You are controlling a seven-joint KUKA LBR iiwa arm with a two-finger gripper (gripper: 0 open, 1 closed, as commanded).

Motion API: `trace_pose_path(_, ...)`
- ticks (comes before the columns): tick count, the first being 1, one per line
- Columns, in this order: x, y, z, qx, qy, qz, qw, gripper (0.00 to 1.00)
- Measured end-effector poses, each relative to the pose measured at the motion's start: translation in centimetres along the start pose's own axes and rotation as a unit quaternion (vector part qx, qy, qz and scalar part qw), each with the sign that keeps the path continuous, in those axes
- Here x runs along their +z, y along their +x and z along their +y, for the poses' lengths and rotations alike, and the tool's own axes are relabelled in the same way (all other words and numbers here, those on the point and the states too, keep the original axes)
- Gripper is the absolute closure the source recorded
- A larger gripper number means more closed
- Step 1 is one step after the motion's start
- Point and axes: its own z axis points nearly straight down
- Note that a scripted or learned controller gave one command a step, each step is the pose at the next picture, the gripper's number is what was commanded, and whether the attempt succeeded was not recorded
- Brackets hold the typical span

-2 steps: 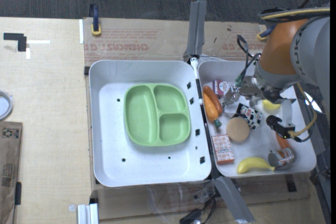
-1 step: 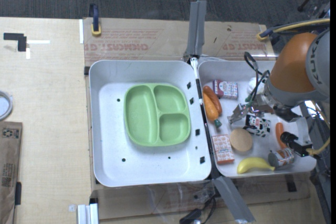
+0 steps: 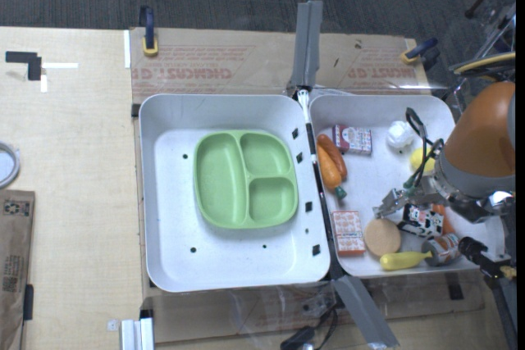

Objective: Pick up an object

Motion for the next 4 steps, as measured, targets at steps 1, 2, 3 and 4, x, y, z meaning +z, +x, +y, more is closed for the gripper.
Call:
trace_pose_path(1,-0.1,-1.0,-2.5,0.016,-0.001,-0.001,0.9999,0.0)
trace_pose_path(2,-1.0,-1.0,-2.3,0.016,-0.003,-0.001,0.9999,1.0)
trace_pose_path(3,-10.8,-3.8,6.0,0.02,0.0,-0.001,0.9998,1.0)
trace_pose_path(4,-10.7,-3.8,6.0,0.02,0.0,-0.001,0.9998,0.0)
